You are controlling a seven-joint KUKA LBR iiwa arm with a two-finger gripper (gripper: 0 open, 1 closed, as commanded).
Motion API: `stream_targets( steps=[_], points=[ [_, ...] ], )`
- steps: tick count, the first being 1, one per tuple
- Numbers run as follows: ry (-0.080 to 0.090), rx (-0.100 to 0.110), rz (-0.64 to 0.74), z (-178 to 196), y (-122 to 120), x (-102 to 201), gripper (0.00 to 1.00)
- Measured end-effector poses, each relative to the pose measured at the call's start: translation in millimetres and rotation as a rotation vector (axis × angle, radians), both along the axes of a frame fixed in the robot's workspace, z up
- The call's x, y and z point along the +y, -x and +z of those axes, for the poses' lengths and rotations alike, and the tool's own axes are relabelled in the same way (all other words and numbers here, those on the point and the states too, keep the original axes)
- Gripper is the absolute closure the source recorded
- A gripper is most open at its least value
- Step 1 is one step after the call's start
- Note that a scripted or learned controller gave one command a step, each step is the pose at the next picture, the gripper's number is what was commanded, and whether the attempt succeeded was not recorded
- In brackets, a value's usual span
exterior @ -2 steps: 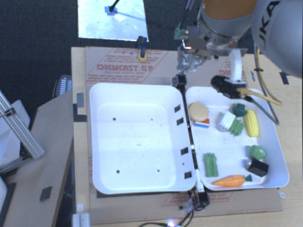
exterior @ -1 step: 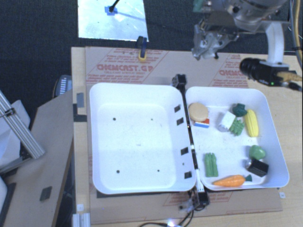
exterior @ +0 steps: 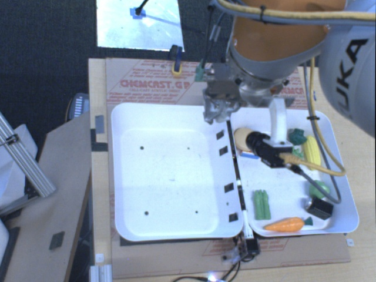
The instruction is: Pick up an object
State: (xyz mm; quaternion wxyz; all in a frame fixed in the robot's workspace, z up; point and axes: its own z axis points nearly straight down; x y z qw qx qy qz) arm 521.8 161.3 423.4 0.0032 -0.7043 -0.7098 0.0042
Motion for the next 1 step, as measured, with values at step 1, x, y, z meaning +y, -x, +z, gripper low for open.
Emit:
stream_targets(
  steps=[1],
  points=[
    [-0.002, -0.007, 0.001, -50.0, 32.5, 41.2, 1.00]
  ],
)
